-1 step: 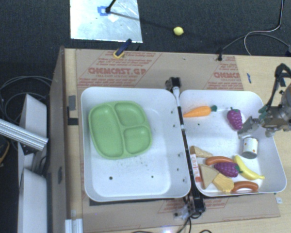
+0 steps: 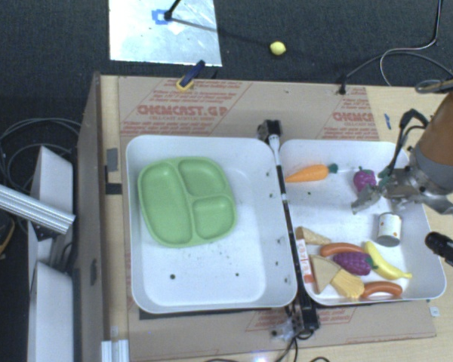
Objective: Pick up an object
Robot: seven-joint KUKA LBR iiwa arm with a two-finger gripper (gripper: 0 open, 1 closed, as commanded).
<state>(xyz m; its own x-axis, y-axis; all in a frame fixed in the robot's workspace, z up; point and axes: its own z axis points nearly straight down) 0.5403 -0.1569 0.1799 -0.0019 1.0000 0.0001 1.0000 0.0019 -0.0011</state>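
Two white bins sit on the tabletop [image 2: 234, 104]; the left bin [image 2: 147, 277] holds a green divided plate [image 2: 186, 200]. In the right bin [image 2: 430, 277], the claw [image 2: 366, 200], fingers spread and holding nothing, hovers beside a purple toy [image 2: 365, 178]. A carrot [image 2: 308, 174] lies leftward, its long axis roughly horizontal, leafy end right.

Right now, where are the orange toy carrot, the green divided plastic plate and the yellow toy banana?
orange toy carrot [image 2: 308, 174], camera view, middle of its body.
green divided plastic plate [image 2: 186, 200], camera view, central ridge between compartments.
yellow toy banana [image 2: 385, 261], camera view, mid-curve.
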